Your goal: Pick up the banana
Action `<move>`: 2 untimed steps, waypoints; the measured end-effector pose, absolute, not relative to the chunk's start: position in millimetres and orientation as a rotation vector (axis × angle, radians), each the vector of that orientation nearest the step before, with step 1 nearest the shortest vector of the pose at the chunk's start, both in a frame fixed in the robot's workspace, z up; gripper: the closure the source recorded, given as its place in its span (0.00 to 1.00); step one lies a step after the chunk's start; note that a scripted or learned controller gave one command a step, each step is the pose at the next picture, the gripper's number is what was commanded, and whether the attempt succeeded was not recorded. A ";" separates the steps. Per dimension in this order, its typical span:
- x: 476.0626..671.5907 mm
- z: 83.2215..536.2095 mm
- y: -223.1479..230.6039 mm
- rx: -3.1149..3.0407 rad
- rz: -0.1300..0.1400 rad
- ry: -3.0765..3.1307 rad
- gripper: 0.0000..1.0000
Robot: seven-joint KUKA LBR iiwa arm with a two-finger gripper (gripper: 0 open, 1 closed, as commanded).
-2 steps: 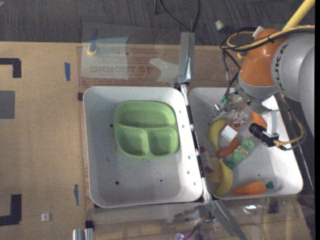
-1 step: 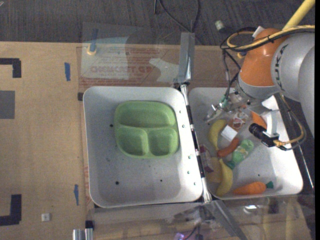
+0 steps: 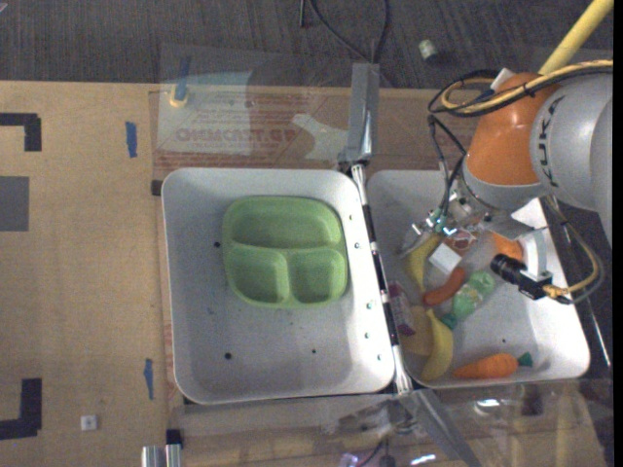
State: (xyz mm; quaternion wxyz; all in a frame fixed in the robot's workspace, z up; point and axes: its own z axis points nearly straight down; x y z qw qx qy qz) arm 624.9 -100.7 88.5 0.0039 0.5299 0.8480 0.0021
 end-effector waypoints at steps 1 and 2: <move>627.4 100.9 -102.5 1.659 0.011 2.648 1.00; 627.2 100.7 -102.9 1.660 0.010 2.648 0.00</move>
